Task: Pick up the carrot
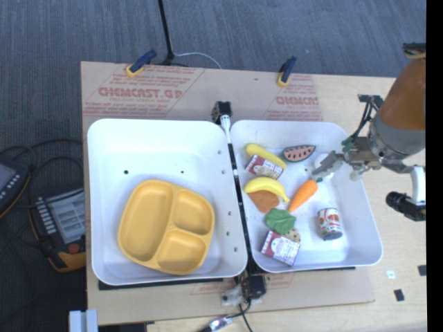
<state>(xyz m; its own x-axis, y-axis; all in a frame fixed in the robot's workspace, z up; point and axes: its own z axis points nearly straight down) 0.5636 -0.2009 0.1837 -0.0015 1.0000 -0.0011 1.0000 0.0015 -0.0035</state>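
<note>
The carrot is orange and lies at a slant in the middle of the right bin, its thick end pointing up and to the right. My gripper reaches in from the right and hovers just beyond that thick end, close to it. Nothing shows between gripper and carrot. The arm's orange band rises at the right edge.
Around the carrot lie a banana, a brown-orange disc, a green leaf, a small can, two printed boxes, a watermelon slice and a second yellow fruit. The left bin holds a yellow divided plate.
</note>
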